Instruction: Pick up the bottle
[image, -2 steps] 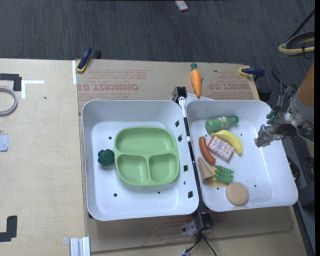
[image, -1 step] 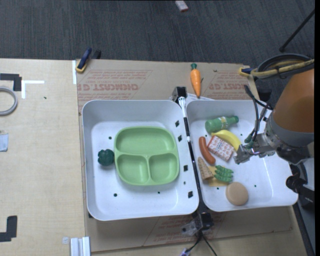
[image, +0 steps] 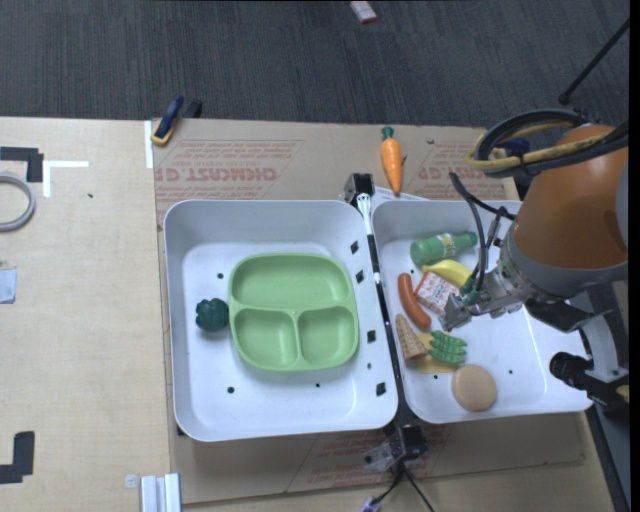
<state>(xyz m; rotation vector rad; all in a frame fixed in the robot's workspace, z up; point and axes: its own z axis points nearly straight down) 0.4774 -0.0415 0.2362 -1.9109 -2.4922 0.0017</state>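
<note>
The bottle (image: 441, 246) is green with a yellowish cap and lies on its side near the far edge of the right bin (image: 520, 380). My gripper (image: 458, 308) hangs low over the middle of that bin, just nearer than the bottle. It is beside a red-and-white packet (image: 434, 291) and a yellow banana (image: 451, 271). The bottle lies apart from the gripper, with the banana between them. The big orange-banded wrist (image: 575, 215) hides the bin's right part.
The right bin also holds a red sausage (image: 411, 300), a corn cob (image: 409, 338), a green leafy toy (image: 448, 347) and a tan round roll (image: 474, 387). In the left bin (image: 190, 380) sit a green divided plate (image: 295, 310) and broccoli (image: 211, 314). A carrot (image: 391, 160) lies beyond the bins.
</note>
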